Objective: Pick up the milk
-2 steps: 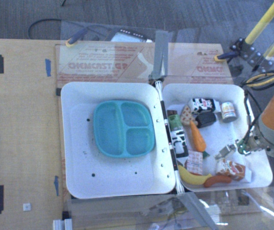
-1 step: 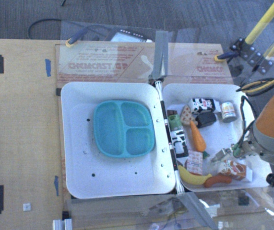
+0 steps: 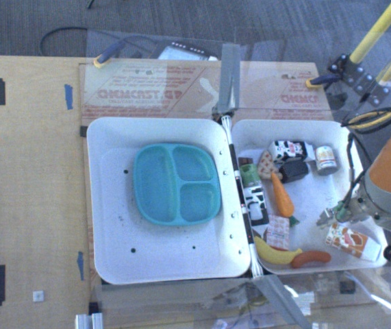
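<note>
While the arm point(image 3: 390, 177) reaches in from the right, the gripper point(image 3: 335, 215) hangs low over the near right part of the right bin point(image 3: 332, 130), just beside an orange and white carton point(image 3: 351, 242). Blur at the tip hides its state: cannot tell whether it is wide or narrow, and nothing is seen held. The milk point(image 3: 289, 149), a black and white cow-print carton, lies on its side at the far end of that bin, well apart from the gripper. A small can point(image 3: 326, 158) lies just right of the milk and a carrot point(image 3: 282, 196) lies between milk and gripper, nearer the divider. The left bin point(image 3: 106, 204) holds a teal plate point(image 3: 177, 184).
</note>
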